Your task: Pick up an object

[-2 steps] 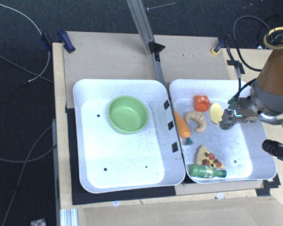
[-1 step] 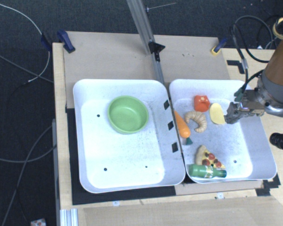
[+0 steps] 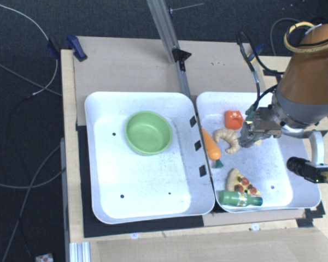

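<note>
The right bin (image 3: 273,168) holds a red-orange block (image 3: 233,119), a beige curved toy (image 3: 228,140), an orange carrot (image 3: 210,143), a pizza slice toy (image 3: 242,183) and a green bottle (image 3: 238,199) lying along the front wall. My gripper (image 3: 248,138) is low over the right bin, just right of the beige curved toy and below the red-orange block. Its dark fingers sit close against the beige toy's right end, and I cannot make out their spacing. The grey arm with its orange band (image 3: 311,37) comes in from the upper right.
A green bowl (image 3: 148,132) sits in the left bin (image 3: 115,190). A slanted metal pole (image 3: 167,26) runs down to the divider between the bins. Black cables (image 3: 251,59) hang beside the wrist, and a black fitting (image 3: 306,170) sits at the right bin's edge.
</note>
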